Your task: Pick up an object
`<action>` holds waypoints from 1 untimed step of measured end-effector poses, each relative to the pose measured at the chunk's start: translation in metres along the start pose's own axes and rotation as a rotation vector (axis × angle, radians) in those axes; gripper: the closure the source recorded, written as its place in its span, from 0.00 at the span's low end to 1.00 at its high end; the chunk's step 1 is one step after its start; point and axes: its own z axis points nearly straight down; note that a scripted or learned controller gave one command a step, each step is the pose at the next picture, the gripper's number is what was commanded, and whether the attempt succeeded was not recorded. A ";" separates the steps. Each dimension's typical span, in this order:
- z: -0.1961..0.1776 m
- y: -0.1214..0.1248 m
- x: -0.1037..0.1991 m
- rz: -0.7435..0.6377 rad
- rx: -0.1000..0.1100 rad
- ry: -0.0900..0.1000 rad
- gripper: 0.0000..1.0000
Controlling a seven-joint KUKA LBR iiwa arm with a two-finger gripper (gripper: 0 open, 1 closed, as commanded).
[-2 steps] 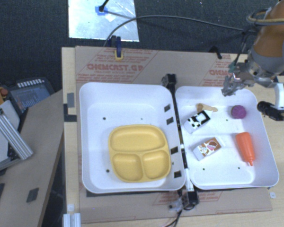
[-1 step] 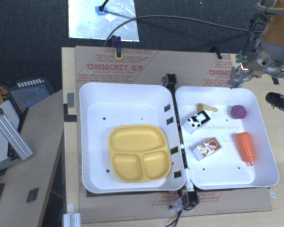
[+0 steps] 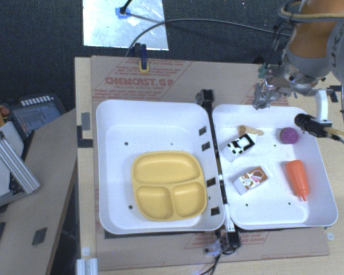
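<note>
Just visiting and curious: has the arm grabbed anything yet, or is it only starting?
Nothing looks picked yet. The gripper hangs above the right bin's far edge. The carrot, purple ball and small box lie in the bin. The whole pickup remains.

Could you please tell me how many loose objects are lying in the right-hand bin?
4: black-and-white block near the divider, purple ball far right, orange carrot right, printed box centre-front.
</note>
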 end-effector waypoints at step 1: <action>0.014 0.005 0.051 0.000 0.000 0.000 1.00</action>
